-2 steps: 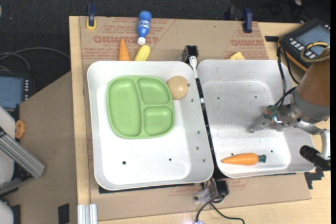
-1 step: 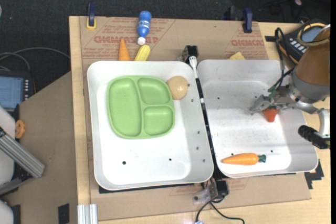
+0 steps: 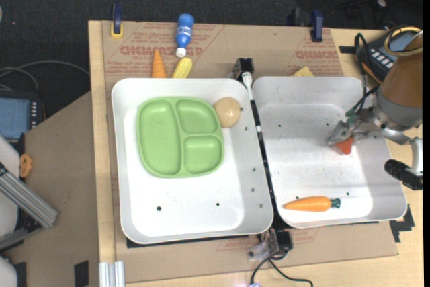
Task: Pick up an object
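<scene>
End effector (image 3: 341, 136), grip state unclear, over small red object (image 3: 345, 147); cardboard lettering unreadable.

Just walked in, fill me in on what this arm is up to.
The arm reaches into the right bin, its claw down over a small red thing near the bin's right side. Whether it has hold of it is not clear. A toy carrot lies near that bin's front edge. The left bin holds a green divided plate and a tan ball.
</scene>
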Tool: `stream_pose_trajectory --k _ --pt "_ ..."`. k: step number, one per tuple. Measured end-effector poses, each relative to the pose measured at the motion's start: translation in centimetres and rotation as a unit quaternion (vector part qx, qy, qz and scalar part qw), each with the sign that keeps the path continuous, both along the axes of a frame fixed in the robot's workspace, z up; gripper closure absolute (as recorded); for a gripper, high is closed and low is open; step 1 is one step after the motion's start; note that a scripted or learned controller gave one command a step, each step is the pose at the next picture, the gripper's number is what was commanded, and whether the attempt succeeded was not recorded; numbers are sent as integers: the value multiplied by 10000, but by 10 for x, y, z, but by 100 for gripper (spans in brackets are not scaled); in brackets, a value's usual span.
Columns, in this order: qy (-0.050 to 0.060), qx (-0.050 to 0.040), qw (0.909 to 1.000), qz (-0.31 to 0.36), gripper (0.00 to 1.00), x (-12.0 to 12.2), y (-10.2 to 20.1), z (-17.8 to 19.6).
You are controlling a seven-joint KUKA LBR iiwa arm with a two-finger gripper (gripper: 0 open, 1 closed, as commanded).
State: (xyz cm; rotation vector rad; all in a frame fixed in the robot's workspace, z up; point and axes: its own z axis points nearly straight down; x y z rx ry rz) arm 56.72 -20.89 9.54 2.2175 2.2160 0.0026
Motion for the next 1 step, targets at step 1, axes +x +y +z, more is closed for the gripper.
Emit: stream_pose_trajectory --k 1 --pt "-31 22 10000 66 100 83 107 55"
